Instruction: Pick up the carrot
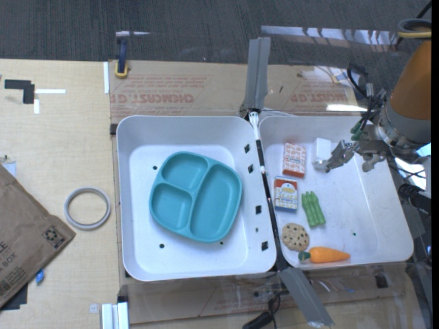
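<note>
The carrot (328, 255) lies against the right bin's (384, 256) near wall (beside a cookie (295, 236)), well apart from the gripper (334, 157), which hangs empty, fingers spread, apparently not yet descending.

The wooden bench (55, 142) bears two white bins (130, 184), a tape ring (88, 207) and a cardboard box (24, 235).

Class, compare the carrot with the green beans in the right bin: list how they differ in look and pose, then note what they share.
The carrot is orange with a green tip; the green beans are green all over. The carrot lies roughly crosswise near the bin's front edge; the green beans run more front to back, farther in. The carrot is one tapered piece; the green beans are slim pods side by side. Both lie flat in the right bin.
</note>
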Robot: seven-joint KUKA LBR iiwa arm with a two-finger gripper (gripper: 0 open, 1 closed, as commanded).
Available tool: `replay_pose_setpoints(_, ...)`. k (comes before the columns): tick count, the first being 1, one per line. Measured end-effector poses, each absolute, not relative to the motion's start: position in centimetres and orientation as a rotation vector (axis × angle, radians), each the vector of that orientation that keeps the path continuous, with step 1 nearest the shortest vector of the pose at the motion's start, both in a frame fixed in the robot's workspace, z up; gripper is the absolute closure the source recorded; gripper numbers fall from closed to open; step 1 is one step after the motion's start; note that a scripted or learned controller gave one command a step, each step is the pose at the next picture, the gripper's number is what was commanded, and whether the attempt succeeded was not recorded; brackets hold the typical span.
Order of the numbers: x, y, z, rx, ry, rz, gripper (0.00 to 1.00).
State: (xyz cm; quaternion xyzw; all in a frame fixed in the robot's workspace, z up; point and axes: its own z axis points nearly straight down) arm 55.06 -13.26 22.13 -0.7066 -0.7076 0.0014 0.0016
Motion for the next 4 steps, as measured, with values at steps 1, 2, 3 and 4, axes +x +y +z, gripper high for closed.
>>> replay_pose_setpoints(1, 47.8, -9.5, 25.6, -2.0, -2.42, 0.003, 0.0)
replay_pose_setpoints(2, 47.9, -3.4, 31.1, -1.524, -2.75, 0.0, 0.0)
replay_pose_setpoints(3, 47.8, -7.6, 19.5, -1.197, -2.903, 0.001, 0.0)
replay_pose_setpoints(4, 47.9, -11.8, 35.4, -1.102, -2.945, 0.001, 0.0)
